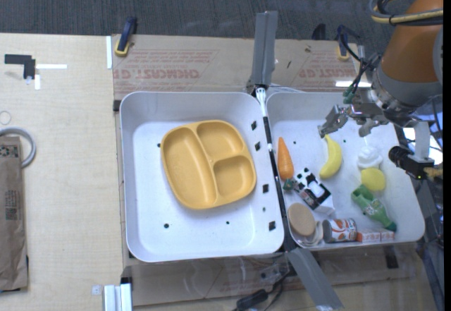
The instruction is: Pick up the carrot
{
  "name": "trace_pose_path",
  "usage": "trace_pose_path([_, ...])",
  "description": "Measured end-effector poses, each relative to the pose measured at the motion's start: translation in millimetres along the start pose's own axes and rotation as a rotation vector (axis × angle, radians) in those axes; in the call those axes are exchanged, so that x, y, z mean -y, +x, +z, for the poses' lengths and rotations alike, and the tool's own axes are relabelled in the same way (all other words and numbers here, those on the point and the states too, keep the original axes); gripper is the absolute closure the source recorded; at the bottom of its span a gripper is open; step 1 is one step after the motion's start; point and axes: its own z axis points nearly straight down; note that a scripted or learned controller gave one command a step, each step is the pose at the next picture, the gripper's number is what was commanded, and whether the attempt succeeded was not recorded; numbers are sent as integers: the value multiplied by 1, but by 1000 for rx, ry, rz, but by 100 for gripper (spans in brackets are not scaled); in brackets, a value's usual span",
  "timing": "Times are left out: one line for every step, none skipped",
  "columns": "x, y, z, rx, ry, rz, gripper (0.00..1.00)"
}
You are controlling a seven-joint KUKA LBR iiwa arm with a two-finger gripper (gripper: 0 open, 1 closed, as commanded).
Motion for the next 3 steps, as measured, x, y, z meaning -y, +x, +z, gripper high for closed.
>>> trace_pose_path([59,65,17,0,0,-385,0])
trace_pose_path([59,64,17,0,0,-385,0])
trace_pose_path([66,120,17,0,0,-442,0])
